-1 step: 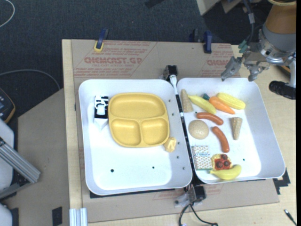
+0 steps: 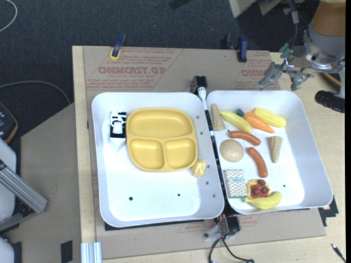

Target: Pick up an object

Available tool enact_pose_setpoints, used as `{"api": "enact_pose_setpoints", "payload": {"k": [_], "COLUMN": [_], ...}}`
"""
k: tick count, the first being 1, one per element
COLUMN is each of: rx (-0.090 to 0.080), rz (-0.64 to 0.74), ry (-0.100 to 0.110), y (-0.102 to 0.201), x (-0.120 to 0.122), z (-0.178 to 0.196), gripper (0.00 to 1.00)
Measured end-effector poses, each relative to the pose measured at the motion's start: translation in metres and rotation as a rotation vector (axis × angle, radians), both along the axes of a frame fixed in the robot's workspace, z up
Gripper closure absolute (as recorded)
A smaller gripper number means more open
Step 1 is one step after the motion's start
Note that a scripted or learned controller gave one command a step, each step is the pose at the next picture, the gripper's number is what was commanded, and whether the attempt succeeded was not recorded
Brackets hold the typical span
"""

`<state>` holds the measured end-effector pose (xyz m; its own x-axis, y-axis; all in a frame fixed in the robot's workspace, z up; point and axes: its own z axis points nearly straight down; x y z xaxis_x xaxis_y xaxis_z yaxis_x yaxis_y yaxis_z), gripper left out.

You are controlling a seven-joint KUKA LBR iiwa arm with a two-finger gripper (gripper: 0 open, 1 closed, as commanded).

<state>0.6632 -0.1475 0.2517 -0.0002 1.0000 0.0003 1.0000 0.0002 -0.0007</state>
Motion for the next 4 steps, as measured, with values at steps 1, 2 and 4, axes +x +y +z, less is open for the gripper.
{"api": "enact_pose_setpoints", "payload": {"k": [1,2,4], "rx": [0.0,0.0,-0.008], "rz": [0.0,0.001,0.0], "ry": [0.004,0.003,-0.012], "y": [-0.001,0.004,-0.007], "x": [-0.005,-0.006,-0.007], "z": [-0.044,-0.086,-0.159], "gripper": [0.0,0.0,0.0]}}
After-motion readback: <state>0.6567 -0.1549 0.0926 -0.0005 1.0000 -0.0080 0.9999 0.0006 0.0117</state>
